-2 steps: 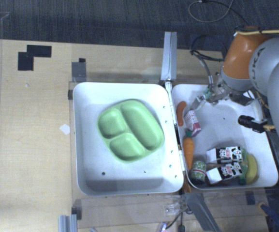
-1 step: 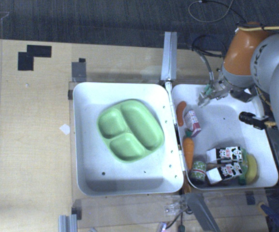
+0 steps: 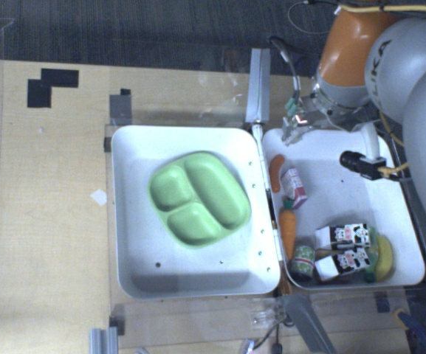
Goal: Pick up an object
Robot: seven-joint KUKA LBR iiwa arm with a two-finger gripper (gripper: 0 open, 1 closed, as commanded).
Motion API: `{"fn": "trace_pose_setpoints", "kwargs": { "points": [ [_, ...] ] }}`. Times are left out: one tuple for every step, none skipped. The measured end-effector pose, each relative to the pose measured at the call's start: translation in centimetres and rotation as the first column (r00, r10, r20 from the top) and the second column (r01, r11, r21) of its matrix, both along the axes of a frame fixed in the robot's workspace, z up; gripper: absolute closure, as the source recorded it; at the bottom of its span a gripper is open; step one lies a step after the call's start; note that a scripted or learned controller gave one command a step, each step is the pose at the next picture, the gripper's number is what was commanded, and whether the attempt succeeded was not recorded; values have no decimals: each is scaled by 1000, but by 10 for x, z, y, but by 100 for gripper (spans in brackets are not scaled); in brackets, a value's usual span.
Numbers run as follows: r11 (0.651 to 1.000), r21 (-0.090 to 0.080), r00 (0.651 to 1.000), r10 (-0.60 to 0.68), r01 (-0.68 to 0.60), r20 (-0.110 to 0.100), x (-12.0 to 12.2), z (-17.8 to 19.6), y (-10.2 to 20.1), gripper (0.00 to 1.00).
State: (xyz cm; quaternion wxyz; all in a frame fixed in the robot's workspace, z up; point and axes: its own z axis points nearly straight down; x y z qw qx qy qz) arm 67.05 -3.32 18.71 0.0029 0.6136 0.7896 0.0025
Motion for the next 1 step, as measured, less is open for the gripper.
{"fn": "trace_pose_setpoints", "kwargs": {
  "points": [
    [1000,-1,1000,6,-6,6,2,12,1,100]
  ]
}}
